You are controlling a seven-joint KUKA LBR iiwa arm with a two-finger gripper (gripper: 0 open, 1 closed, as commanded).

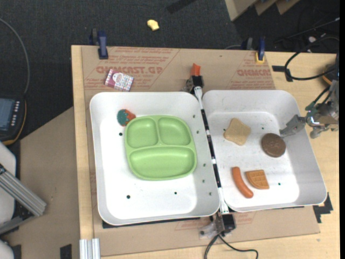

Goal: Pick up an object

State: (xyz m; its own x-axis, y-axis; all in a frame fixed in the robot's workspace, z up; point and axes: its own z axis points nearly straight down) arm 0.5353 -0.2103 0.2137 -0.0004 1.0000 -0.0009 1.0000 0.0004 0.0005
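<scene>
Gripper (295, 127) at the right bin's (302, 196) far right edge; you cannot tell its state from above.

Your nearest item, a brown disc (274, 145), lies flat just beside it, round, with no long axis. Note the sausage (242, 182) lying with its long axis running from upper left to lower right, a waffle (257, 179) beside it, and bread (237, 131) further left.

Gripper (295, 127): grey metal, 1 flat, tapered finger (291, 128) visible at its tip. Behind it, a blocky grey metal wrist body (322, 116). Above that, a thin black cable (307, 63) loops past.
</scene>
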